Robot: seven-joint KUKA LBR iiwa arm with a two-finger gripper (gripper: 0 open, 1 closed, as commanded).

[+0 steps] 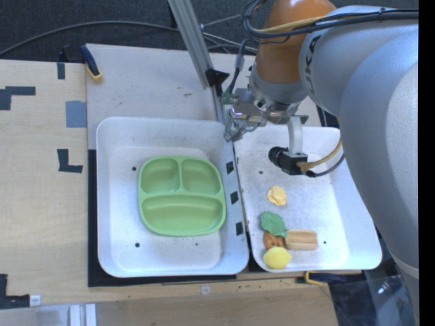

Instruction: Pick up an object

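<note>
1. Arm (pixel 360 80), grey with an orange band; enters from the right and reaches over the far edge of the right bin.
2. Bench (pixel 41 182), pale wood top; carries both bins side by side.
3. Left bin (pixel 103 182), white and shallow.
4. Right bin (pixel 326 202), white and shallow; its left wall touches the left bin's right wall.
5. Green plate (pixel 181 195), three compartments; lies flat in the middle of the left bin, nearer its right wall.
6. Gripper (pixel 231 129), at the far left corner of the right bin, over the seam between the bins. Nothing is seen in its grasp, and I cannot tell whether it is open or closed.
7. Tan roll (pixel 302 239), near the right bin's near edge.
8. Lemon (pixel 276 257), at the near left corner of the right bin.
9. Green leaf piece (pixel 273 221), beside the left wall, just beyond the lemon.
10. Pale yellow piece (pixel 276 195), mid-bin, towards the left wall.
11. Orange piece (pixel 272 240), between leaf and lemon, touching the roll's left end.
</note>
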